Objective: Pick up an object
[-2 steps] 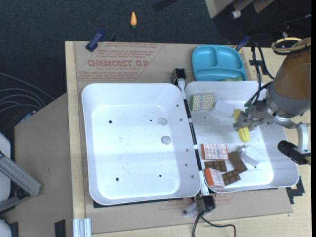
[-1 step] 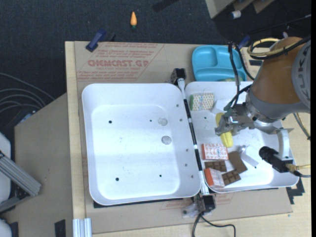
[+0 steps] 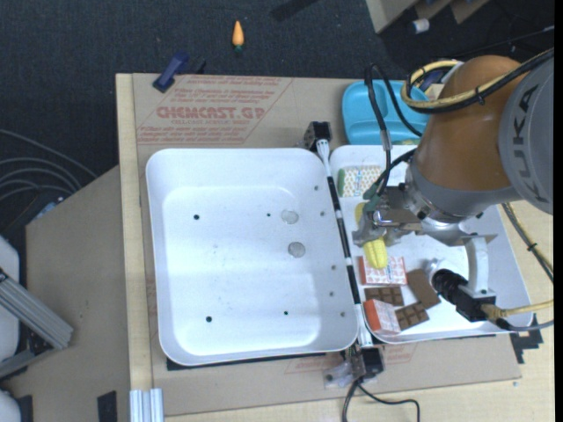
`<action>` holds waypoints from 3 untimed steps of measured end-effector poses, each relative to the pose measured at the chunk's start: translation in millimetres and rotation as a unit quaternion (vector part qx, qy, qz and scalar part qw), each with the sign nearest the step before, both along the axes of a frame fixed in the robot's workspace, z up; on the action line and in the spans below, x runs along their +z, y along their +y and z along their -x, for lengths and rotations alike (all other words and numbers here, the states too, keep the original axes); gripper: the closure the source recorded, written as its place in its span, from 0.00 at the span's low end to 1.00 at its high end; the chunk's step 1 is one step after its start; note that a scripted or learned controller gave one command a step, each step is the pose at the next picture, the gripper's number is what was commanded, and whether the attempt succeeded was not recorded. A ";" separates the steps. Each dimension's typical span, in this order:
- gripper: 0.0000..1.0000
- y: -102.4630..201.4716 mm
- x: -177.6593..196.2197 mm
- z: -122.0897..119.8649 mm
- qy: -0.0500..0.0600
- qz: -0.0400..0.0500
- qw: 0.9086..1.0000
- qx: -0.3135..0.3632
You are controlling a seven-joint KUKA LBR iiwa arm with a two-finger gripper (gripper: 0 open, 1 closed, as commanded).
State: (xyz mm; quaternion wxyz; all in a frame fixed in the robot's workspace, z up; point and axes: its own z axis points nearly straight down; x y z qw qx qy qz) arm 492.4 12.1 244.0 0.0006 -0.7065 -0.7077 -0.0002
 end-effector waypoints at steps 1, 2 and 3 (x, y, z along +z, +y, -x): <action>1.00 59.6 6.2 13.4 0.000 0.000 1.000 0.000; 1.00 2.3 2.1 13.6 0.002 0.000 1.000 -0.001; 1.00 52.0 12.8 13.4 0.000 0.000 1.000 0.000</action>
